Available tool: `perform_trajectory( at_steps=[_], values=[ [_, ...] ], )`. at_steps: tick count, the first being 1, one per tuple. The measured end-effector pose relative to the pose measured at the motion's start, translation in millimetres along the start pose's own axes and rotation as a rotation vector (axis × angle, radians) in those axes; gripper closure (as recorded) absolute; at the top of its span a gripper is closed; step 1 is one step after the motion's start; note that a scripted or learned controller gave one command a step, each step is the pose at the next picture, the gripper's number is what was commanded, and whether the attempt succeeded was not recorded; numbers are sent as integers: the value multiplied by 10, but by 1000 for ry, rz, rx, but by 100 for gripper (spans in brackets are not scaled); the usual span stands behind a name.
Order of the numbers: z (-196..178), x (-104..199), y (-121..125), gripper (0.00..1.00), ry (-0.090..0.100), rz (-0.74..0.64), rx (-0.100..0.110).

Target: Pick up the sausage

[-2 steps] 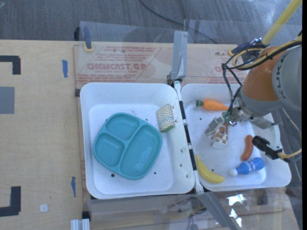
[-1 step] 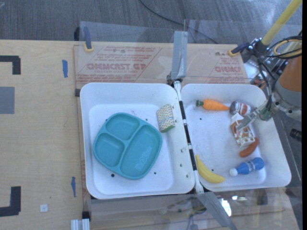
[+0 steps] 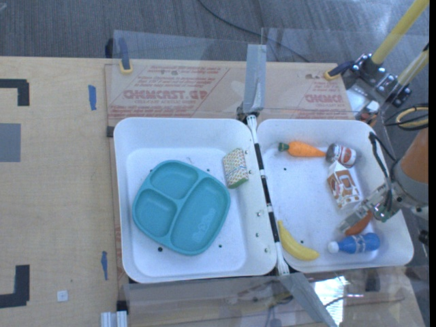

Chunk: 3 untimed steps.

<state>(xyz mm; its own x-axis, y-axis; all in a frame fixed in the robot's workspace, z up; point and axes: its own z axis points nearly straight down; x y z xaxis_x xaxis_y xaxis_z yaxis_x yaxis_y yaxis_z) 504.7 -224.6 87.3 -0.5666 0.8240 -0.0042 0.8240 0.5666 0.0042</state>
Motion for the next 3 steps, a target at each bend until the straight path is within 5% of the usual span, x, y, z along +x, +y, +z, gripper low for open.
perform_trajectory(
  at_steps=[1,2,3],
  values=[
    [-114,-27,1,100,-5,4,-4],
    [-767,470,541,100,1,-135,1],
    [-767,469,540,0,1,-134,1]
  ],
)
